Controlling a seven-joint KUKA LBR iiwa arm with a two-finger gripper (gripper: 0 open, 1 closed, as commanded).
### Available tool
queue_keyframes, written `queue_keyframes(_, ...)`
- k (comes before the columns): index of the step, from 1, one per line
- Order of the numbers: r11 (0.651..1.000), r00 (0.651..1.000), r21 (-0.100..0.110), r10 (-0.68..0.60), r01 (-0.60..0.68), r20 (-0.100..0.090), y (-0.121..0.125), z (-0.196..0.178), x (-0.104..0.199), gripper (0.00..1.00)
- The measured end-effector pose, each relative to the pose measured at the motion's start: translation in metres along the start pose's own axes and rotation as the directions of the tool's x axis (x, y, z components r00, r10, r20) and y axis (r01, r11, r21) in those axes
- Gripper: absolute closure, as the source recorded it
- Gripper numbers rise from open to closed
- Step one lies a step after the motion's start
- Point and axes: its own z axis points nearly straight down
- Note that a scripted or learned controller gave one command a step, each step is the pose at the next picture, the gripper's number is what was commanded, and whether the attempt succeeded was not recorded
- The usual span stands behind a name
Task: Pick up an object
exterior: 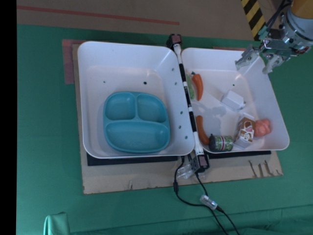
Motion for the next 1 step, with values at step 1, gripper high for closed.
queue_keyframes(1,1.000,1.000,-0.004,0.002,-0.002,0.007,0.0941,0.0304,-0.0525,0.00)
